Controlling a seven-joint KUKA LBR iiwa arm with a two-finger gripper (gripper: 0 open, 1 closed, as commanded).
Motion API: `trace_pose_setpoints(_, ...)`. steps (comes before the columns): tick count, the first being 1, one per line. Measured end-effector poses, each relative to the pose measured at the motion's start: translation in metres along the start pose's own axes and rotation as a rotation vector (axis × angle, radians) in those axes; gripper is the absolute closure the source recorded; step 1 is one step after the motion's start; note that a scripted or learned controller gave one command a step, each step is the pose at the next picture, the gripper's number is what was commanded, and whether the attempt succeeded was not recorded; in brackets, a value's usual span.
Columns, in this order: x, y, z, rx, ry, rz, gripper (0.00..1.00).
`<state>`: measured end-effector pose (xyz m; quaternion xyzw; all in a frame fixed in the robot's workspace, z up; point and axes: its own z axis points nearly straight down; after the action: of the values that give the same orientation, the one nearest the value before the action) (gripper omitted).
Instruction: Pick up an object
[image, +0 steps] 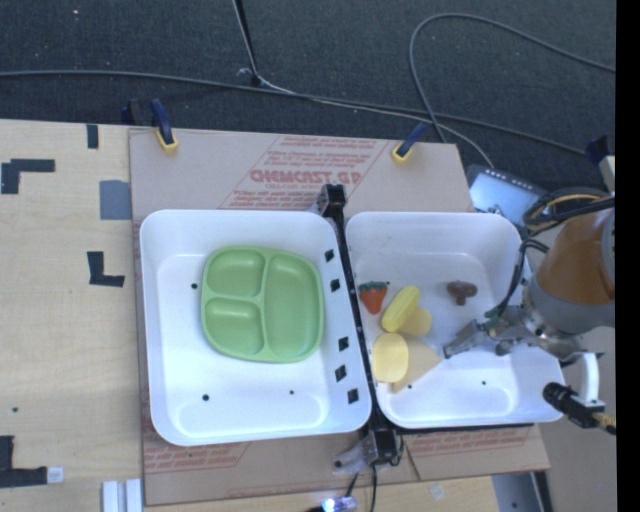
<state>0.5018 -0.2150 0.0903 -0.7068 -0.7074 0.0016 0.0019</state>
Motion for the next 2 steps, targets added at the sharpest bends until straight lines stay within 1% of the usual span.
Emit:
trace_pose_setpoints(1, 0.001, 0.001, -0.013, -0.003, 0.001, -0.001, 1.0)
trace_pose_setpoints(2, 0.002, 0.006, -0.075, -0.009, -0.002, -0.001, 1.0)
